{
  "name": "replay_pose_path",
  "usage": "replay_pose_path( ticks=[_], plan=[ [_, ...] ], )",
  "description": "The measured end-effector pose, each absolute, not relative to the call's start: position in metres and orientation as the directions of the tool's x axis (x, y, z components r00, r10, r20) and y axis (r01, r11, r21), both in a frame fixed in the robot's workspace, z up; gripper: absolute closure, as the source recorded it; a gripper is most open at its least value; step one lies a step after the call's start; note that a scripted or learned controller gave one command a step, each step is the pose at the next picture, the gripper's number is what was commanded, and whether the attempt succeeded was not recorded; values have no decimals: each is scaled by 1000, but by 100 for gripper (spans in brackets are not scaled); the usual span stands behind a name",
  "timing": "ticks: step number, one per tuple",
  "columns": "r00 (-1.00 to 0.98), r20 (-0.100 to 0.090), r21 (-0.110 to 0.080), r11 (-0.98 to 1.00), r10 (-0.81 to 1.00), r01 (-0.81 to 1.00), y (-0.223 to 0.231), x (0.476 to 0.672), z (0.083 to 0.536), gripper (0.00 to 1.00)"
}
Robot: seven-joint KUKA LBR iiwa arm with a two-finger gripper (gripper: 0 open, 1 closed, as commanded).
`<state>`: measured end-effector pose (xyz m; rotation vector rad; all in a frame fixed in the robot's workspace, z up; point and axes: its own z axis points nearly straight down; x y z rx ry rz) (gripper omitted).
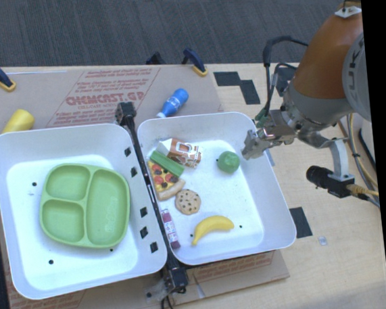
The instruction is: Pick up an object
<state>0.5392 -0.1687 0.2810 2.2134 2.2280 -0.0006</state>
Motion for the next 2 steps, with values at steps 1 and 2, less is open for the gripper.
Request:
replay_pose_path(
  ticks=[1,2],
  plan=[
    [-8,-1,-1,8,1000,1000,-189,596,229,100],
    [-4,1,-2,4,1000,1000,-176,532,248,100]
  ],
)
